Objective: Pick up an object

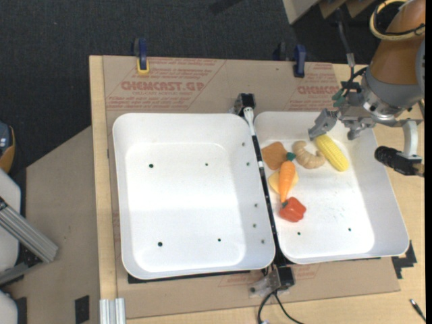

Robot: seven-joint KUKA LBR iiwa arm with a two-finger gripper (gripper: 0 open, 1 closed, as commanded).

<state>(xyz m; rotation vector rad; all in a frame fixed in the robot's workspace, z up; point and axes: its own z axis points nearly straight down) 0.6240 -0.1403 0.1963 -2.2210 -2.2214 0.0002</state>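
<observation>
Hand spread above corn — toy food in right bin

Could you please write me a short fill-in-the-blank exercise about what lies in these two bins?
1. The toy foods all lie in the ____ bin.
2. The carrot is coloured ____.
3. The tool hangs just above the yellow ____.
4. The red pepper lies just below the ____.

Missing words: right; orange; corn; carrot
</observation>
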